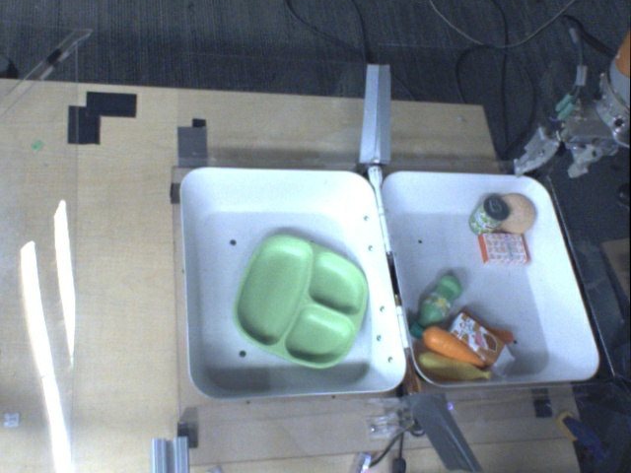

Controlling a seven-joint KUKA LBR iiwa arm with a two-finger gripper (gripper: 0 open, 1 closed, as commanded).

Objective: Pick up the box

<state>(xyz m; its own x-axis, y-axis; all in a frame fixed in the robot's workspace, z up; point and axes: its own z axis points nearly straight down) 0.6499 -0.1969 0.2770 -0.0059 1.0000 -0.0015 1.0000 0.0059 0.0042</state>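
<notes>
Though the end effector point(577, 136) hangs at upper right, grip unreadable, the box point(480, 337) looks light, stiff; grasp its long sides.

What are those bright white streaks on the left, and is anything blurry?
Camera view: the streaks look like glare on the wooden bench; the gripper at top right is soft and blurred; the green tray casts a faint shadow in the left bin.

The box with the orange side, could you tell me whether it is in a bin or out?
In: the box lies tilted in the right bin, beside the carrot.
</notes>
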